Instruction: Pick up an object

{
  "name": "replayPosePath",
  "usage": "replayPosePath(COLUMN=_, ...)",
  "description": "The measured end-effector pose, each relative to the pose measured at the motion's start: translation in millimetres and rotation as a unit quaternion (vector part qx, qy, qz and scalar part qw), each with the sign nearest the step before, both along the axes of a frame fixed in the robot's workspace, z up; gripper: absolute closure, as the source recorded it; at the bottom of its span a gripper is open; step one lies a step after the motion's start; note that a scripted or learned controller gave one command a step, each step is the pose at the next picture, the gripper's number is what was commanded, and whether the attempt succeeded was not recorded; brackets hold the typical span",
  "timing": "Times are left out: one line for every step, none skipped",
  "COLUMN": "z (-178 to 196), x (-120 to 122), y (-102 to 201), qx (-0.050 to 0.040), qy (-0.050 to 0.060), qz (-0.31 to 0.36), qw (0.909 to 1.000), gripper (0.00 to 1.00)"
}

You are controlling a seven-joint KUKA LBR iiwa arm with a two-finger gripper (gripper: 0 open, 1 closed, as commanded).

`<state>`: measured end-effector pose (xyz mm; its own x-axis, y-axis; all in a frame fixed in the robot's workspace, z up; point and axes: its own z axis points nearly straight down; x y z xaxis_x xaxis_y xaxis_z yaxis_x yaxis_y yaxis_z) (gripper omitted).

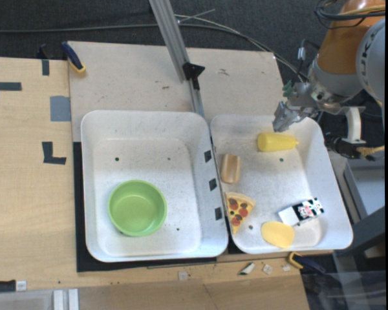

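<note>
yellow block lies just below and left of the gripper tip

the gripper (pixel 286 121) hangs over the far end of the right bin (pixel 330 173), and whether it is released or clenched on anything cannot be told from this slanted view. the nearest candidate for a pick, by my reading, is the yellow block (pixel 277 141): it sits just beneath the tip, a touch toward the camera and slightly left of it, close enough that the two nearly meet in the picture. its long axis runs roughly left to right across the bin, so a grasp would likely want to close across its short width.

the block looks smooth, matte and rounded at one end, probably plastic. further toward the camera from the gripper lie a tan bread-like piece (pixel 230 168), a flat pizza slice toy (pixel 237 210) with red dots, a rounded yellow lemon-like piece (pixel 277 234) and a small black-and-white carton (pixel 302 211). far to the gripper's left, in the left bin (pixel 97 173), stands a glossy green bowl (pixel 137 207). both bins are shallow, white and speckled.
</note>
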<state>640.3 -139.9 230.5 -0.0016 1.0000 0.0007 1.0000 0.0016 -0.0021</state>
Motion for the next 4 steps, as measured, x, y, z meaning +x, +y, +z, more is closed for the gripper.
replayPosePath(z=0.0, x=0.0, y=0.0, qx=0.0, qy=0.0, qz=0.0, qw=1.0, gripper=0.0)
replayPosePath(z=-65.1, x=2.9, y=5.2, qx=-0.0006, qy=0.003, qz=0.001, qw=1.0, gripper=0.0)
replayPosePath(z=-122.8, x=10.0, y=1.5, qx=-0.0006, qy=0.004, qz=0.001, qw=1.0, gripper=0.0)
replayPosePath(z=-142.3, x=9.9, y=2.1, qx=-0.0007, qy=0.001, qz=0.0, qw=1.0, gripper=0.0)
